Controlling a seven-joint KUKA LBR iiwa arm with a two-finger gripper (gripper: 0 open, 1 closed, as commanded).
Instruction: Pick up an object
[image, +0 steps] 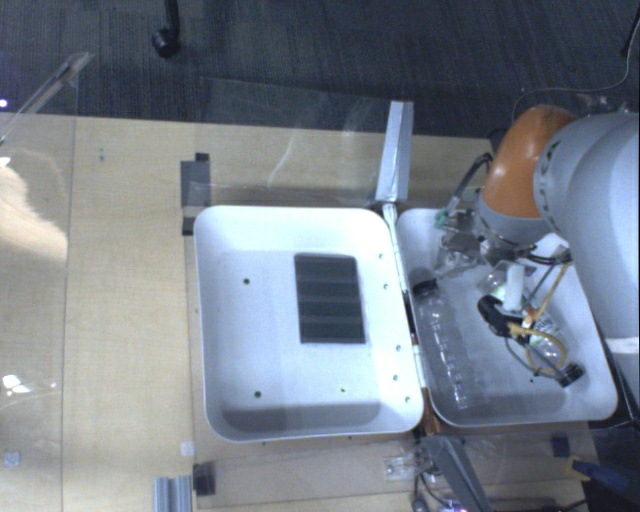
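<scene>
From my screen I see two bins side by side on the worktop, the left bin holding a flat slatted block near its middle, the right bin (under the arm) holding a bottle along its left wall.

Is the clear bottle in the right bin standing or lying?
Lying: the bottle stretches flat along the right bin's floor, dark cap toward the far end.
</scene>
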